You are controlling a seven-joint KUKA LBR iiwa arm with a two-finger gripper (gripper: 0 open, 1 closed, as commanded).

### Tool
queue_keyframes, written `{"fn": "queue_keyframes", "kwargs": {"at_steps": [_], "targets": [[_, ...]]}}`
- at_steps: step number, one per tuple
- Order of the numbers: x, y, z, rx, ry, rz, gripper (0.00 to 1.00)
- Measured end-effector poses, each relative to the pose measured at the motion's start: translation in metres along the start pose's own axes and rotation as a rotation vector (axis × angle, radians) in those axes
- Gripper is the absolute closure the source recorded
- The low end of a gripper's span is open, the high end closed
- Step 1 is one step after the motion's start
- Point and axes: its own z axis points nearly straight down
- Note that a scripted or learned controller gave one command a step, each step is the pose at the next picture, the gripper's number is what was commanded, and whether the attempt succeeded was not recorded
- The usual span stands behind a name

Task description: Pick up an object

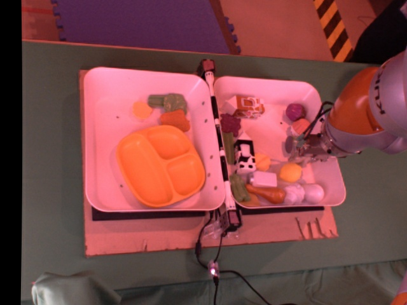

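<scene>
Reaching in from the right, the grey and orange arm [375, 110] has its gripper [310, 146] low over the right bin [270, 86]. The gripper sits near the bin's right wall, close to a yellow ball [291, 172], a pink toy [300, 127] and a purple toy [294, 111]. It is too small and dark to tell if the gripper is open or closed, and no toy can be seen inside it. So the pick looks like it is not done yet. The arm seems to be at the start of a grab, and lifting a toy is the job left to do.

The right bin holds many toys. A black and white toy cow [245, 158] stands near the middle. An orange carrot [266, 194] lies at the bottom, just beside a white block [264, 179] and two white balls [304, 194]. An orange and white box [245, 106] lies near the top.

The left bin [111, 88] holds an orange tray [160, 165] with three parts. Above it lie a green toy [167, 100], an orange toy [174, 121] and a small yellow disc [142, 109].

Both bins sit on brown cardboard [152, 237] on a green tabletop [51, 138]. A black cable [229, 278] runs out from the front. Past the tabletop, the floor has a purple mat [133, 8] and a yellow and black stripe [327, 14].
</scene>
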Motion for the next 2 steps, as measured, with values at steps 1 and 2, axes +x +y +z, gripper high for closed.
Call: {"fn": "queue_keyframes", "kwargs": {"at_steps": [1, 2], "targets": [[0.008, 0.001, -0.053, 0.021, 0.008, -0.007, 1.0], [-0.005, 0.003, -0.108, 0.019, 0.006, -0.005, 1.0]]}}
